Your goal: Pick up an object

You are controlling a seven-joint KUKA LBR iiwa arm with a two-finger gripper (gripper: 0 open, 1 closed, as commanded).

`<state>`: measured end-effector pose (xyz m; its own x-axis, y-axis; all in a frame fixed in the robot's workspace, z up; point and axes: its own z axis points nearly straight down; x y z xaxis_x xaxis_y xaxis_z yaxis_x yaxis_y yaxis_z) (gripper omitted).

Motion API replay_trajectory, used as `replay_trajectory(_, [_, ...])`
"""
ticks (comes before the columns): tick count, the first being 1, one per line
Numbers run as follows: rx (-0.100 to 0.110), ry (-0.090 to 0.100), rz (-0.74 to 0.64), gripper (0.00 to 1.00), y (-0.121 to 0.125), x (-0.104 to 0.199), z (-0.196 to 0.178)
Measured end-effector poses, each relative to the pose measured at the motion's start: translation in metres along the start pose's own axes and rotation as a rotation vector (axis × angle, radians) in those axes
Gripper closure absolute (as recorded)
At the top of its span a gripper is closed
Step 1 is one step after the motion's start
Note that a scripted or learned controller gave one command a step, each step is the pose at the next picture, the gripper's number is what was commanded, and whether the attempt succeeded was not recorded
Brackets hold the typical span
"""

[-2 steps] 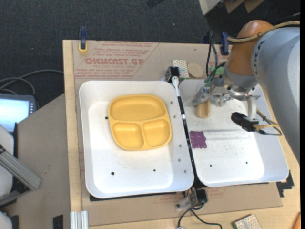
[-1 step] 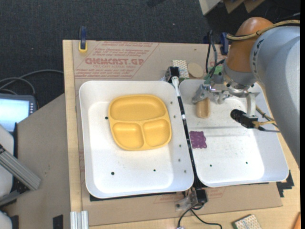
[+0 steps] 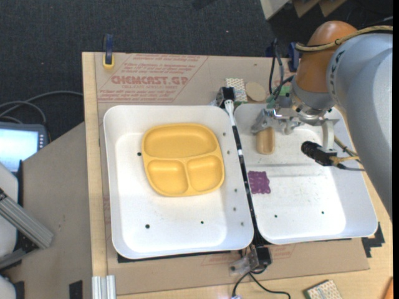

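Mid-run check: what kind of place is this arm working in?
Probably a robotics lab bench, not a kitchen: a white left bin and right bin sit on a printed board above dark carpet, with a yellow divided plate as the test object.

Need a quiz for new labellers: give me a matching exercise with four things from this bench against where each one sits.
Things:
1 yellow plate
2 purple piece
3 tan cylinder
4 blue clamp

Places:
A far left corner of the board
B left bin
C right bin, close by the gripper
D right bin, by its left wall

Pairs: 1-B, 2-D, 3-C, 4-A
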<state>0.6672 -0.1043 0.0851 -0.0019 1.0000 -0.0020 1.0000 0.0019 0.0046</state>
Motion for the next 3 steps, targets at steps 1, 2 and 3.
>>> replay_trajectory(1, [0.003,0.001,0.001,0.0,-0.0003,0.0062,-0.0001])
replay_trajectory(2, [0.005,0.002,0.001,0.0,-0.0005,0.0127,0.0])
replay_trajectory(3, [0.005,0.001,0.001,0.0,-0.0005,0.0129,0.0001])
